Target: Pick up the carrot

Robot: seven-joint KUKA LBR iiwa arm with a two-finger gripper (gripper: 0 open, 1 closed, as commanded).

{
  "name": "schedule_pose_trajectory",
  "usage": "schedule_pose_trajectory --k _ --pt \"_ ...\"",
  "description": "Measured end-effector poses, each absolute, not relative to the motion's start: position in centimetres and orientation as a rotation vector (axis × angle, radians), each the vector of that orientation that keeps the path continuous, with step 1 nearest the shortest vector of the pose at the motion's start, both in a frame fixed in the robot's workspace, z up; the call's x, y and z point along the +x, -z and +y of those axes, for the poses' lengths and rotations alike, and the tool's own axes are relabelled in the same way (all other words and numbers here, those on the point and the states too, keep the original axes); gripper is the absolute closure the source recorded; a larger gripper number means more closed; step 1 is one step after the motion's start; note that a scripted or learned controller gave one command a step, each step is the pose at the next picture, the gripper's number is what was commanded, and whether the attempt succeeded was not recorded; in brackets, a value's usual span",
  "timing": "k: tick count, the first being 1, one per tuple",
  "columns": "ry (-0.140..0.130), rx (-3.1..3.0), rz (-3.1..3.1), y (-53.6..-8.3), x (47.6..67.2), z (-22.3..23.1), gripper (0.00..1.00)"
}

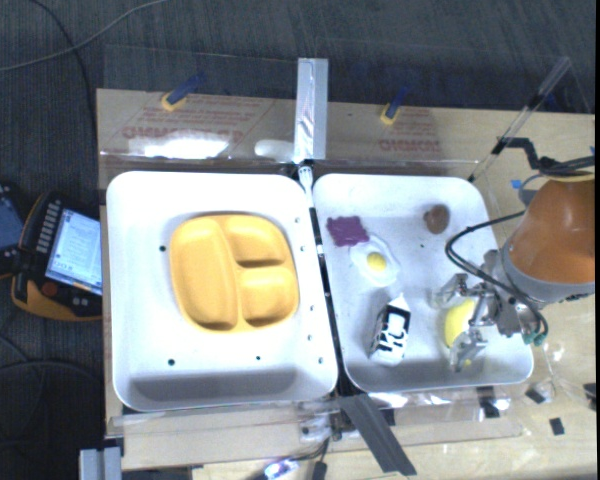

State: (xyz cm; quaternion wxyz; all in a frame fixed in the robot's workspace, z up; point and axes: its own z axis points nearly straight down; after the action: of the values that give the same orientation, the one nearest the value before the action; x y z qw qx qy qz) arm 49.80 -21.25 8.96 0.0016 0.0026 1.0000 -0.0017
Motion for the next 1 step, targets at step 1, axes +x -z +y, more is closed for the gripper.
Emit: schedule_pose_trajectory --k 1 --pt "0.011 -0.536 3.076 -9.12 49.19 -21.62 0.0"
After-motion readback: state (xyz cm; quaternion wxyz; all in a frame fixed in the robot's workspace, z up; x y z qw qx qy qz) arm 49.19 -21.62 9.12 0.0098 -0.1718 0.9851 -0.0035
